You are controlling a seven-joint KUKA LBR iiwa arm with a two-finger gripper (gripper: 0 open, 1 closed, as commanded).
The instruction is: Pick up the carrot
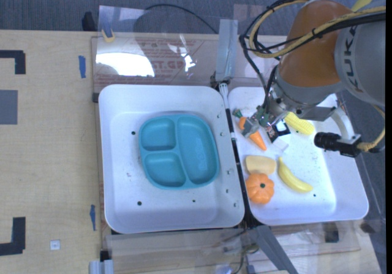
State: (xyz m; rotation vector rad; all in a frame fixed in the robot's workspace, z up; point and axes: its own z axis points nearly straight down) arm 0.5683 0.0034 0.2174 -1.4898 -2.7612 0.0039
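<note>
I have the gripper (264, 124) down on the carrot (258, 139) in the right bin (343, 205), grip state impossible to tell; next, I judge, a confirmed clamp before lifting.

Two bins side by side on the bench: in the left bin (116, 144) a three-compartment tray (179, 150) sits near the middle. Over in the right bin (343, 196), the carrot (256, 138) lies near the left wall, with the gripper (264, 121) right above it. Just right of the gripper, a corn cob (299, 124). Nearer the camera, a wedge-shaped piece (260, 164), a banana (293, 178) to its right, and a small pumpkin (260, 189) touching the wedge's front edge
</note>
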